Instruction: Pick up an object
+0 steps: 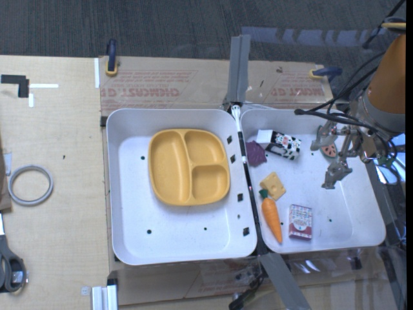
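Orange plastic carrot lies near-left of the metal two-finger tool, which hangs over the right white bin; its grip state cannot be told.

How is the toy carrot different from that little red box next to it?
The carrot is orange, long and tapering with a green top; the red box is flat and rectangular with printed artwork. The carrot lies against the bin's left wall, the box sits further toward the middle. Both lie flat on the floor of the right bin, apart from the gripper.
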Controlling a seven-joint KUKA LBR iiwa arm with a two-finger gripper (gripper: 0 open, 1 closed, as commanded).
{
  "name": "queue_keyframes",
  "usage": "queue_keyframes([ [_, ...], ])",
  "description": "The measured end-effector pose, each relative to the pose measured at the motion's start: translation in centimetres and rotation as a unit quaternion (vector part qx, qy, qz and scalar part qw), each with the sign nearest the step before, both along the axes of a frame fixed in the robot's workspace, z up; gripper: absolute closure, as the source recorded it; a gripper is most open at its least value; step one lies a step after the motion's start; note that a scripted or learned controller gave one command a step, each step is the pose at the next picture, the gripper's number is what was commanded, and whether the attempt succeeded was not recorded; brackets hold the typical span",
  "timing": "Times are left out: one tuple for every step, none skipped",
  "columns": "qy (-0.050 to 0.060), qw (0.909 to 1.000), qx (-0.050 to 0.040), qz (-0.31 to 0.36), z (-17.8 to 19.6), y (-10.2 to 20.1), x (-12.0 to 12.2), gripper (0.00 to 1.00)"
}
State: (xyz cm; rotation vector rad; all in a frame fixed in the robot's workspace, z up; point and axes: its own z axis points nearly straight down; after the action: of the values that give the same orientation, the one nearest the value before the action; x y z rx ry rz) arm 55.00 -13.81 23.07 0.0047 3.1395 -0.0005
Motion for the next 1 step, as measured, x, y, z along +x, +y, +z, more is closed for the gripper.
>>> queue_keyframes([
  [0.001, 0.9986, 0.0000, 0.053, -5.62, 0.14, -3.31, 0.00],
])
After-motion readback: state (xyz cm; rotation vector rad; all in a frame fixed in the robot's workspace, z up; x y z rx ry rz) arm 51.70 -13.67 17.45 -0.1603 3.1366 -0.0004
